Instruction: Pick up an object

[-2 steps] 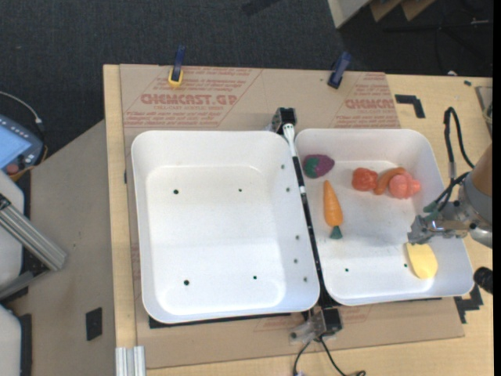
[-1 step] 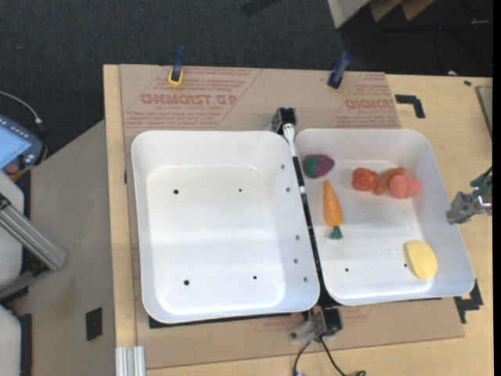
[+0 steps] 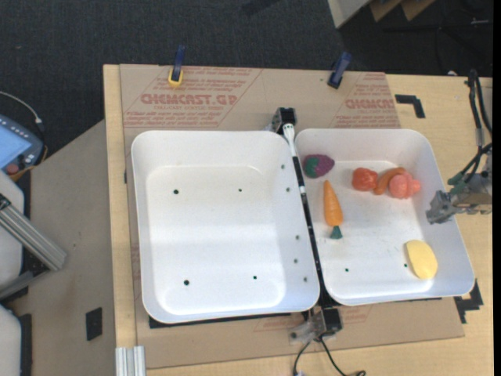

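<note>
Rightward, gripper (image 3: pixel 440 207) at right bin (image 3: pixel 376 288) rim, finger state unclear, lemon (image 3: pixel 421 258) near, carrot (image 3: pixel 333 204) well apart.

Arm cut off at right edge; gripper (image 3: pixel 440 207) fingers perhaps blurred, state unclear

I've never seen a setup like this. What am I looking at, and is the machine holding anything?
One camera fixed above a bench looks down at a slant. On the bench sit two shallow white bins side by side: the left bin and the right bin. The right one holds toy foods: a carrot, a purple piece, a red and orange cluster and a yellow piece. At the right edge, a robot arm's pincer sits over that bin's rim. Its job is picking up an object. Nothing shows between its tips, so it holds nothing yet.
</note>
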`<state>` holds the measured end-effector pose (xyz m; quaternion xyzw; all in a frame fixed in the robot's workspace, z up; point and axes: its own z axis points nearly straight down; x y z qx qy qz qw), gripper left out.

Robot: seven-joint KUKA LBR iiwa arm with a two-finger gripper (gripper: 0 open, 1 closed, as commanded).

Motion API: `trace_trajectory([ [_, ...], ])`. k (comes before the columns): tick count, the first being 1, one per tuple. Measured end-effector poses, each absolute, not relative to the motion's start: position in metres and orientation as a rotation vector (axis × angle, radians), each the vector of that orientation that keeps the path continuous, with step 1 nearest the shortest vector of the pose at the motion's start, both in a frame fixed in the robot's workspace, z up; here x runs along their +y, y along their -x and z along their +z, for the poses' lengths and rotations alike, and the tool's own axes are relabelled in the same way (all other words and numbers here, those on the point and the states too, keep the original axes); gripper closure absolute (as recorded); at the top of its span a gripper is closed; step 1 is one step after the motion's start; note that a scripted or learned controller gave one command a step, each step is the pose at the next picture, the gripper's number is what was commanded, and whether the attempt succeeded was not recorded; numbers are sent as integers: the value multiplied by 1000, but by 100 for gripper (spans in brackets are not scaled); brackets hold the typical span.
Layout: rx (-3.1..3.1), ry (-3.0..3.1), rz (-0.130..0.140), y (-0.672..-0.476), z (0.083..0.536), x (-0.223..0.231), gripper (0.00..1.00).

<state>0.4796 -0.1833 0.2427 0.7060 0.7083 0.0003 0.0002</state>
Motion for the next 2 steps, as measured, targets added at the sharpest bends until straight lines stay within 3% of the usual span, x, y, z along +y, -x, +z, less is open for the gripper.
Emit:
trace_trajectory([
  [1,2220,-2224,-1,-479,211,-225,100],
  [2,2222,-2213,4,-537,238,-161,100],
])
